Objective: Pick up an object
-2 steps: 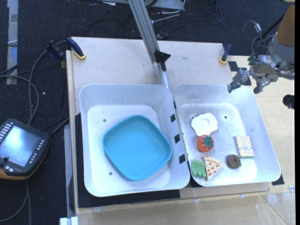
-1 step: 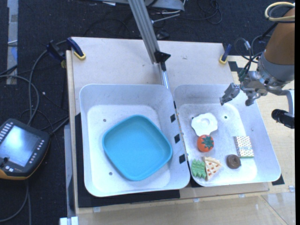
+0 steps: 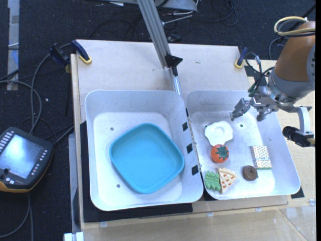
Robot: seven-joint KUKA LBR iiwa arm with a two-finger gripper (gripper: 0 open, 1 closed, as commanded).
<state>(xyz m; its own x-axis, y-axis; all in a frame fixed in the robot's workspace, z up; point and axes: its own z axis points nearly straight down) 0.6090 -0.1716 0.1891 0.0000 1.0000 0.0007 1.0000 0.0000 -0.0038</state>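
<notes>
The right bin holds several small toy foods. A white fried egg lies near its middle, with a red tomato just in front of it. A pizza slice and a green leafy piece sit at the front left. A brown donut and a patterned cracker block lie to the right. My gripper hangs over the far part of this bin, behind and to the right of the egg. It is open, its fingers spread with nothing between them.
In the left bin lies a shallow blue dish. A slanted metal pole comes down to the divider between the bins. Orange clamps grip the bench's far corners. A teach pendant lies on the floor at left.
</notes>
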